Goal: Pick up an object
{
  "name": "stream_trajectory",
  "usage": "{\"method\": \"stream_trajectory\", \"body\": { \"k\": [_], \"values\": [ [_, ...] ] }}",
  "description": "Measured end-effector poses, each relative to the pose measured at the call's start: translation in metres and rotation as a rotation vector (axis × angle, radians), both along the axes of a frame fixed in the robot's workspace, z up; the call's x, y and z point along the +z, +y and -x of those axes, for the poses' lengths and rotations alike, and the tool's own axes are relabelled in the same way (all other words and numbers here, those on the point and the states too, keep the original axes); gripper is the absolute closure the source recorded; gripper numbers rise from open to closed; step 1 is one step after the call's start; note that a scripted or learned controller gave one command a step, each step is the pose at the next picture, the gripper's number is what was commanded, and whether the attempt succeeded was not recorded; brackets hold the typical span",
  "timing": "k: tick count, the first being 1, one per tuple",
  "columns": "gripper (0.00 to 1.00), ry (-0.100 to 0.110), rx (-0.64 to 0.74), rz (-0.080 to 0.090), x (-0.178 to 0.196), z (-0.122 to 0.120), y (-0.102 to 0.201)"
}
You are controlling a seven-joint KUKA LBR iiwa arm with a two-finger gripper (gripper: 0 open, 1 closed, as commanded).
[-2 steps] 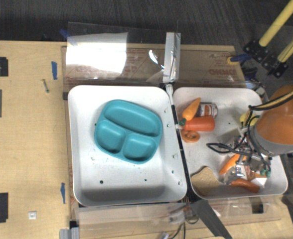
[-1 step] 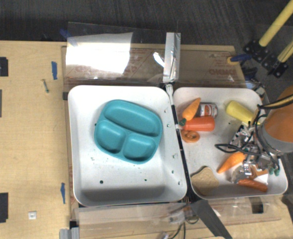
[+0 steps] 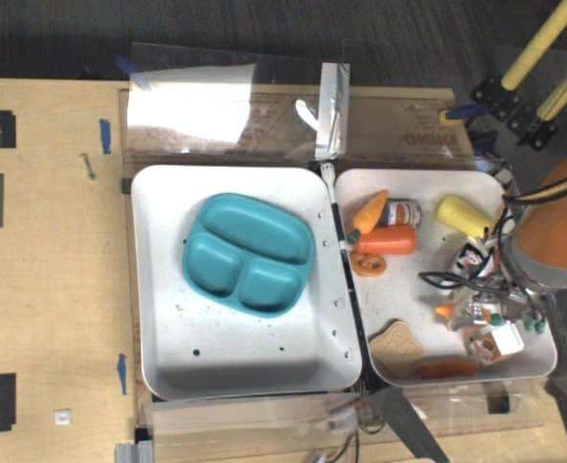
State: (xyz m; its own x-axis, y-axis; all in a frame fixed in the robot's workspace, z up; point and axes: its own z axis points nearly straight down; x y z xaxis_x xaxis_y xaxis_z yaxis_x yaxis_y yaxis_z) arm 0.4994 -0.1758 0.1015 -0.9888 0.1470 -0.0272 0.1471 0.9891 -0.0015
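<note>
No one thing is named by the task, so any toy in the right bin [image 3: 414,183] can be picked. All places here are told from that bin.

Near its far left corner an orange carrot [image 3: 368,211] is seen, leaning on a small can [image 3: 404,211]. Just in front of them a red-orange block [image 3: 386,240] is laid, with a flat orange disc [image 3: 368,263] touching its near side. At the far right of the bin a yellow toy [image 3: 462,216] is found. At the near side a piece of toast [image 3: 396,345] is laid, and a thin red stick [image 3: 445,367] is beside it, close to the near wall.

The gripper [image 3: 481,307] is held low over the right half of the bin, among wires and small bits. It cannot be told if the gripper is spread or closed, and nothing is seen to be held by it. The orange band [image 3: 553,231] of the arm is seen past the bin's right wall.

To the left of this bin, a second bin [image 3: 168,336] is placed, and a blue plate [image 3: 249,253] is laid in it.

It is judged that the task is not done yet. Every toy seems to be resting on the bin floor. A toy must be gripped and lifted.
</note>
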Motion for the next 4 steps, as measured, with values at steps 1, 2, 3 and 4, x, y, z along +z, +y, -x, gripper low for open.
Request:
{"method": "stream_trajectory", "body": {
  "k": [1, 2, 3, 4],
  "values": [
    [1.00, 0.012, -0.007, -0.003, 0.132, -0.030, 0.015],
    [1.00, 0.018, 0.270, -0.001, 0.120, -0.072, 0.042],
    [1.00, 0.017, 0.269, -0.002, 0.134, -0.083, 0.090],
    [1.00, 0.019, 0.359, -0.002, 0.126, -0.152, 0.137]
  ]
}}
